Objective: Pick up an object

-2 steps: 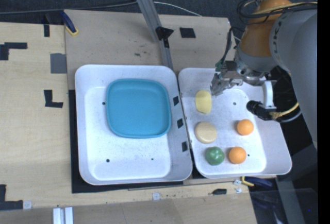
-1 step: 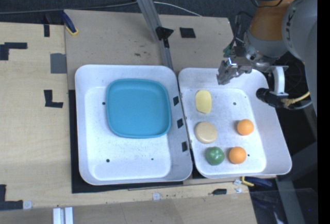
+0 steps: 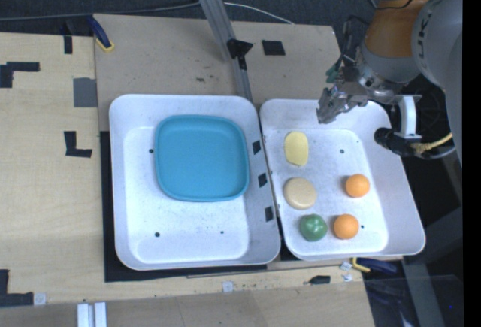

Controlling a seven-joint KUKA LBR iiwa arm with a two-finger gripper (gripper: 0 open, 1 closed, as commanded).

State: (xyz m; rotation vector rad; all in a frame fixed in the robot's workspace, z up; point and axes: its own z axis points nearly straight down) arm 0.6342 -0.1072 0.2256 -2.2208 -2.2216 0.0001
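Observation:
The right bin [image 3: 391,243] holds a yellow oval piece [image 3: 296,148], a cream round piece [image 3: 300,193], a green ball [image 3: 313,227] and two orange balls [image 3: 357,186] [image 3: 346,226]. My gripper [image 3: 328,112] hangs over the bin's far edge, above and to the right of the yellow piece, apart from it. Nothing shows between its fingers, and their spacing is too small to read. The left bin [image 3: 128,190] carries a blue square plate [image 3: 201,157].
A slanted metal pole [image 3: 218,13] rises behind the bins, meeting the bench near the gap between them. The arm's grey and orange body [image 3: 409,13] stands over the right bin's far right corner. Black tape marks lie on the bench at left.

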